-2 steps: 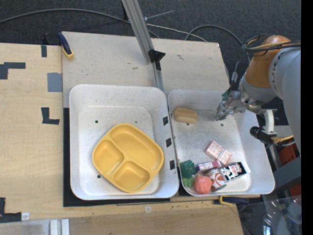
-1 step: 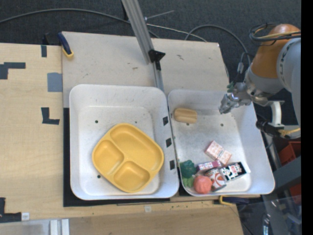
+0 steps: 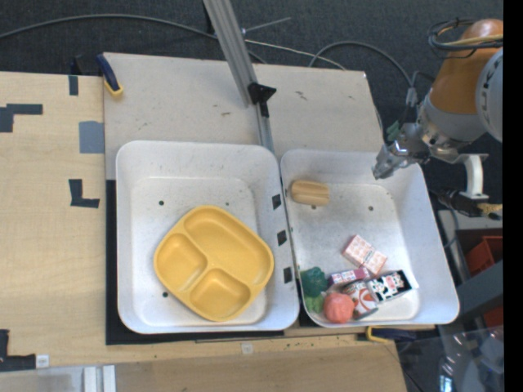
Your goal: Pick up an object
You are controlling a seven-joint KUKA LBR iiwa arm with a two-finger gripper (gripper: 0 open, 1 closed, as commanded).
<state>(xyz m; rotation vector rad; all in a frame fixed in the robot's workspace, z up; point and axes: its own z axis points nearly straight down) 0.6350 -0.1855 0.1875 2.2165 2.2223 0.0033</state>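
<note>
My gripper (image 3: 384, 168) hangs over the far right corner of the right bin (image 3: 433, 243), above its rim, with nothing seen in it. In that bin a tan bread-like roll (image 3: 310, 192) lies at the far left. A pink patterned packet (image 3: 364, 254) rests in the middle. Near the front lie a green object (image 3: 314, 282), a red-orange ball (image 3: 338, 307) and a black-and-white wrapped bar (image 3: 381, 286), packed close together.
The left bin (image 3: 131, 219) holds a yellow divided plate (image 3: 214, 261). A slanted metal pole (image 3: 233, 39) reaches down to the rim between the bins. Cables cross the dark floor behind the bench.
</note>
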